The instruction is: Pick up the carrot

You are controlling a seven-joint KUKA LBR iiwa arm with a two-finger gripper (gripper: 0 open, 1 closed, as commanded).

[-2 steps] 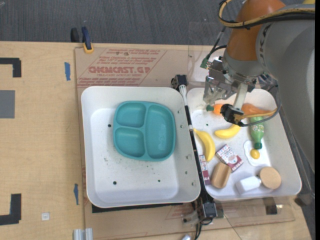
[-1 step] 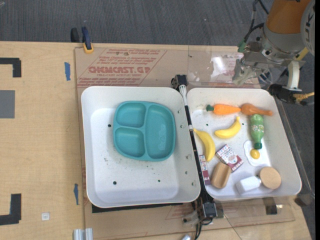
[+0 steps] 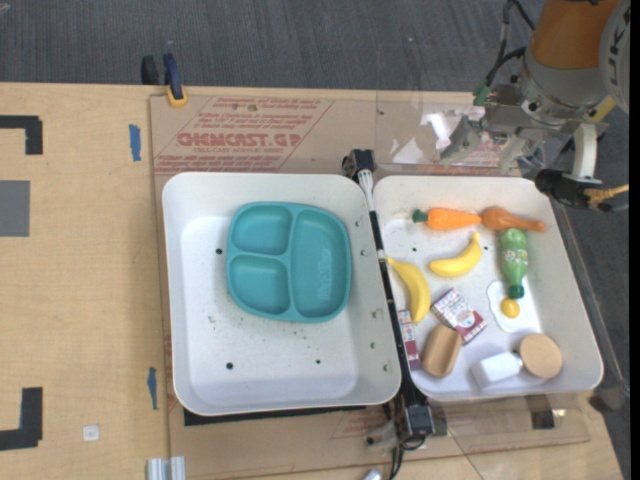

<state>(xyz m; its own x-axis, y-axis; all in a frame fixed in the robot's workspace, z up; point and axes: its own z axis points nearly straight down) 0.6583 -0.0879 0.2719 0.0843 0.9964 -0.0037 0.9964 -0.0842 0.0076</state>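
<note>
The carrot [image 3: 451, 219] is orange with a small green tip at its left end. It lies flat near the back of the right bin [image 3: 580, 308]. My gripper [image 3: 487, 141] hangs above the bench just behind that bin's back rim, up and to the right of the carrot and well apart from it. Nothing shows between its fingers.
The right bin also holds a brown chicken leg [image 3: 512, 219], a green bottle [image 3: 514, 258], two bananas [image 3: 458, 259], a fried egg [image 3: 507, 304], a small carton [image 3: 458, 313], a bread roll [image 3: 441, 351] and a round cookie [image 3: 541, 355]. A teal divided plate [image 3: 290, 261] sits in the left bin [image 3: 190, 298].
</note>
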